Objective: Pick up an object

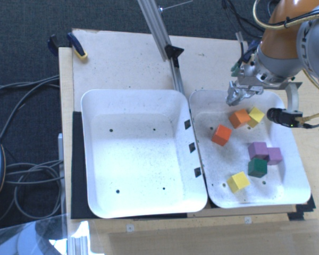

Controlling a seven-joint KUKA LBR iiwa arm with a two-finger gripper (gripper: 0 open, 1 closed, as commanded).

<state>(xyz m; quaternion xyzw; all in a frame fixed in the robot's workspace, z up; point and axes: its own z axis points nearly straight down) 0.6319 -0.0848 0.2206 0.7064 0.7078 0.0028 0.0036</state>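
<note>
Gripper (235, 98) of the grey arm, poised above the far inner corner of the right-hand shallow white plastic bin (303, 187); whether its fingers stand apart or together cannot be told from this angle, and nothing is seen held. Just beyond and below the gripper, toward the arm's side, lies an orange cube (238, 118) touching a small yellow cube (255, 115); either is the likeliest target. A second orange-red cube (221, 135) sits near, a little farther toward the viewer and standing alone. Farther out lie a purple L-shaped block (265, 152), a dark green cube (258, 167) touching it, and a second yellow cube (238, 181), farthest of all. The left-hand white bin (93, 102) lies well apart on the opposite side. For a clean pick, the isolated orange-red cube probably offers the better grasp, since no neighbour obstructs the fingers; the gripper should centre over it and align with two flat faces before descending.
</note>
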